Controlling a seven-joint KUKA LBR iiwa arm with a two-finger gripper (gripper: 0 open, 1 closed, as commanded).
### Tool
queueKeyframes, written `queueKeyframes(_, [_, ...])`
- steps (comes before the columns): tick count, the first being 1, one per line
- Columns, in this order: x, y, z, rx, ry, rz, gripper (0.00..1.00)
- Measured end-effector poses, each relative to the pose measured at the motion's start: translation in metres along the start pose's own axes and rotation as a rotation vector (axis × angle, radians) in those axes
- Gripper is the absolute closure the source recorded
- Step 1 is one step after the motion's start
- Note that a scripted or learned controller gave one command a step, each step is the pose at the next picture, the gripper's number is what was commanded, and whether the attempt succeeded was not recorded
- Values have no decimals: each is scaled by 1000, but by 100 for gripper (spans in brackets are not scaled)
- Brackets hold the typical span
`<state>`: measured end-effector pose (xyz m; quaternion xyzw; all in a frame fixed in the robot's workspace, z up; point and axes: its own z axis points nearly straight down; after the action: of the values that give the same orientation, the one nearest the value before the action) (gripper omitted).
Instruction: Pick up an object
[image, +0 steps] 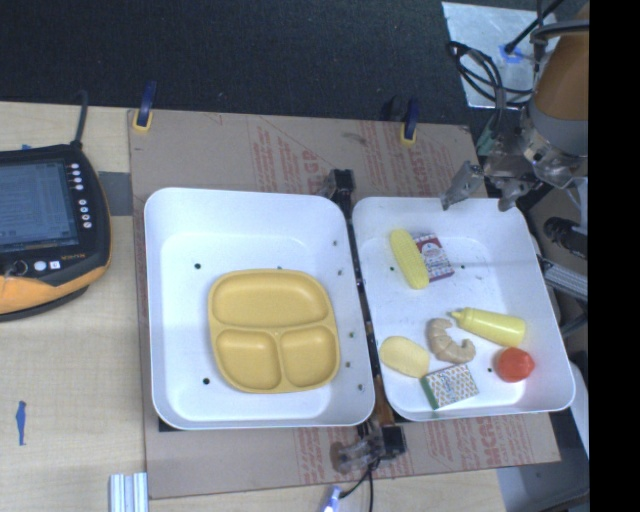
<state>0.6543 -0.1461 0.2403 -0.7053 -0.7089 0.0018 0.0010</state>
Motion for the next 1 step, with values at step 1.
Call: queueKeyframes(1, [-6,-71,77,2,0,0,0])
